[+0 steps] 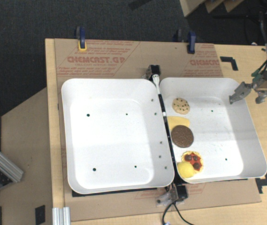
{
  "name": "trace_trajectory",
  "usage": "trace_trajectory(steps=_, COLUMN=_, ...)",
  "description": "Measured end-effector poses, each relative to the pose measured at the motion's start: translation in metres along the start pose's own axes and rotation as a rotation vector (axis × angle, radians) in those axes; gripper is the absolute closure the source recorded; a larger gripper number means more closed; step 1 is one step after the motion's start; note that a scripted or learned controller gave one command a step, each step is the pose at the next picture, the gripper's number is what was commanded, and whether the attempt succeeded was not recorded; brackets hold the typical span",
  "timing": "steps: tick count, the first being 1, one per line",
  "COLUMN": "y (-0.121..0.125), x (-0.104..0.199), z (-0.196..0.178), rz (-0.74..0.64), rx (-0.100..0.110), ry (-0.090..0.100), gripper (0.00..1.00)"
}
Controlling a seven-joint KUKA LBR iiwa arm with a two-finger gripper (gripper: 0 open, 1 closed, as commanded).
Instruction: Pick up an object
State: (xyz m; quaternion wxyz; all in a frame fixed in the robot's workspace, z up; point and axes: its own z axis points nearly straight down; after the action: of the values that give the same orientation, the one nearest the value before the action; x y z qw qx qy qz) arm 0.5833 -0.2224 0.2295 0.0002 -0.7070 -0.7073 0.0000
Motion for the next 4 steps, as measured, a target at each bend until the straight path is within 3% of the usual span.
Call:
trace_trajectory(steps=1, y=0.026, x=0.110, z=0.107, rz=-0.009, rx=0.007, ry=0.005, gripper=0.00)
trace_trajectory(steps=2, y=0.082, x=0.121, z=0.146, rz=-0.003, rx=-0.006, ry=0.000, gripper=0.00)
trace_trajectory(steps=3, y=0.086, x=0.192, z=0.036, rz=-0.008, rx=-0.014, ry=0.001, gripper=0.00)
trace_trajectory(steps=4, y=0.084, x=0.187, z=0.033, rz=-0.002, rx=-0.005, ry=-0.002, gripper=1.00)
